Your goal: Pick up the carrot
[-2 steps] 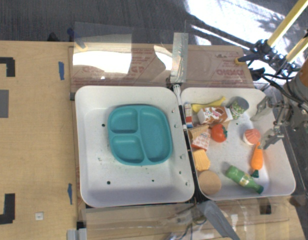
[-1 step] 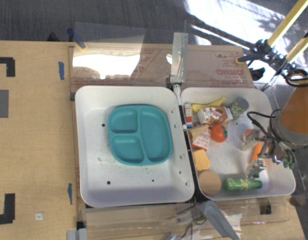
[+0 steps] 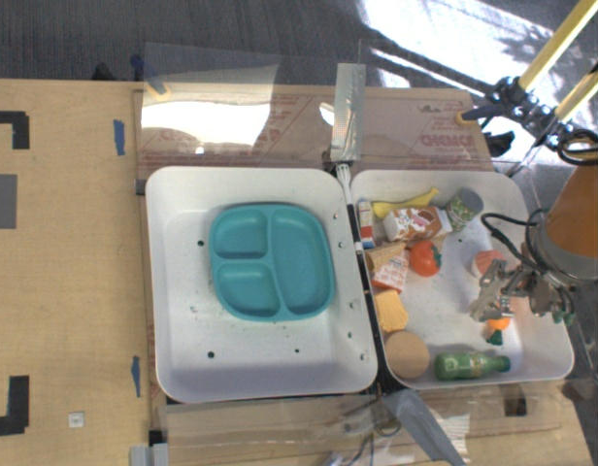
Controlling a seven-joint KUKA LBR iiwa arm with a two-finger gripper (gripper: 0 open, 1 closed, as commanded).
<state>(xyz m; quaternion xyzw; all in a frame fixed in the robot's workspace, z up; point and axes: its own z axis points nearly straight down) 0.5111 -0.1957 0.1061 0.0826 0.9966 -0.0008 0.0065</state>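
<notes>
The carrot is small and orange with a green tip. It lies near the right bin's front right corner, partly covered by the gripper. My gripper reaches in from the right and hangs low, right over the carrot's upper end. The grey arm with its orange band stands above the bin's right wall. From this angle I cannot make out whether anything sits between the jaws.
The right bin also holds a green bottle, a round tan bun, a cheese wedge, a tomato, snack packets, a banana, a grey can and a pinkish piece. A teal divided plate lies in the left bin.
</notes>
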